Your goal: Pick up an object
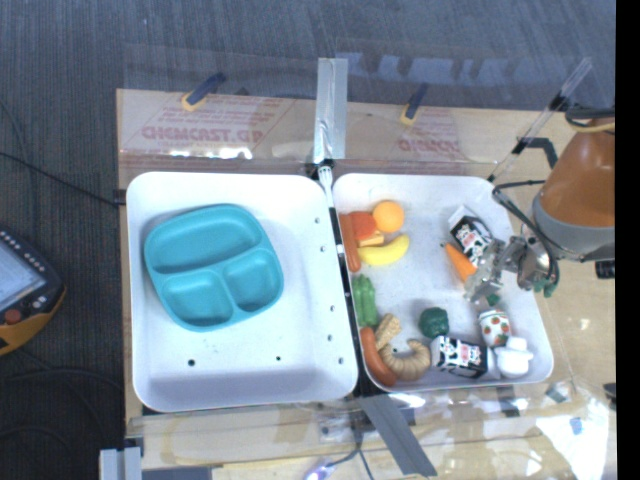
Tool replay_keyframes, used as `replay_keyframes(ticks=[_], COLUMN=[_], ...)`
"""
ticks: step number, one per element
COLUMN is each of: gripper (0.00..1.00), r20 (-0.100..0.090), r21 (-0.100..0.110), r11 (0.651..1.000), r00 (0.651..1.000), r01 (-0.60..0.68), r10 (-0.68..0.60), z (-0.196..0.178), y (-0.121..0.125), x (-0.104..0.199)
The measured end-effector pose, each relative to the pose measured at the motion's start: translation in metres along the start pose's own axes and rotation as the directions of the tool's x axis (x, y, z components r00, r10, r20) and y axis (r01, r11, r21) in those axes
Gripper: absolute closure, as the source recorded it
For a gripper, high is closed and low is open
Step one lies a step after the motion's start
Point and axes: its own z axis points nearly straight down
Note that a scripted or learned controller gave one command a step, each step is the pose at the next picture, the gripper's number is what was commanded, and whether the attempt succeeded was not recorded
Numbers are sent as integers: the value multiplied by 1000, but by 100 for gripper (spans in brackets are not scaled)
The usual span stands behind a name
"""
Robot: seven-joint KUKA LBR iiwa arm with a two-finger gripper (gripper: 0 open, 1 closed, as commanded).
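A pale wooden bench (150, 118) under clear plastic sheeting carries two shallow white plastic bins, touching side by side. The left bin (240, 368) sits at nine o'clock, the right bin (440, 193) at three o'clock, with a grey metal bar (331, 108) at twelve o'clock.

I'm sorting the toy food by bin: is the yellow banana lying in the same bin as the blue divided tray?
No, the banana lies in the right bin beside an orange, while the blue tray sits in the left bin.

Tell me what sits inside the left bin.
A teal divided tray lies in the left bin, its three compartments bare. The bin floor under the tray is covered.
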Motion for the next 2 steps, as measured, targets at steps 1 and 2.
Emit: replay_keyframes(ticks=[1, 2], gripper=[0, 0], r20=[17, 16], r21=[-5, -7], r11=[997, 989], r00=[996, 989], r01=[-82, -148], r10=[82, 149], z=[33, 34], y=[-17, 49], x=[44, 2])
